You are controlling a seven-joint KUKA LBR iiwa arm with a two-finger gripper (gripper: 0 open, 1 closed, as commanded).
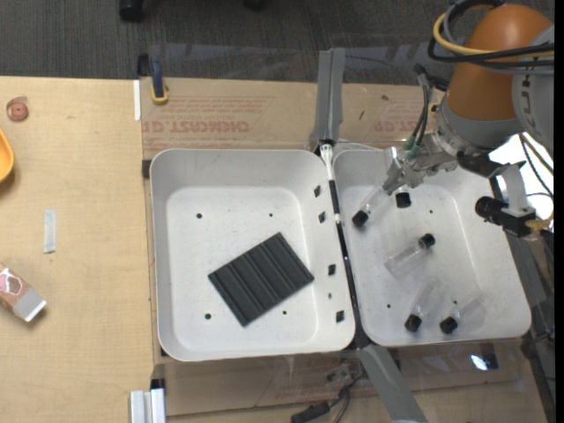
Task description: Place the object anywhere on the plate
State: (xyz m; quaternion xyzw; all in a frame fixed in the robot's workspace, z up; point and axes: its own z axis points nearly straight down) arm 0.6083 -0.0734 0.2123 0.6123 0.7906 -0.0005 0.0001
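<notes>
A dark grey ribbed plate (261,278) lies tilted on the floor of the left bin (167,236). Several clear vials with black caps lie in the right bin (493,324). One vial (370,206) slants down to the left from under my gripper, its cap at the lower end. A black cap (403,200) sits just below the gripper. Another vial (409,256) lies mid-bin, and two more (426,310) (460,315) rest near the front wall. My gripper (401,174) hangs low over the back left of the right bin, right at the slanting vial's upper end.
The divider between the bins (339,236) carries small black clips. Cardboard (238,122) lies behind the left bin. On the wooden bench to the left sit a small wrapped item (19,294) and a grey strip (49,232). Cables (511,210) hang at the right.
</notes>
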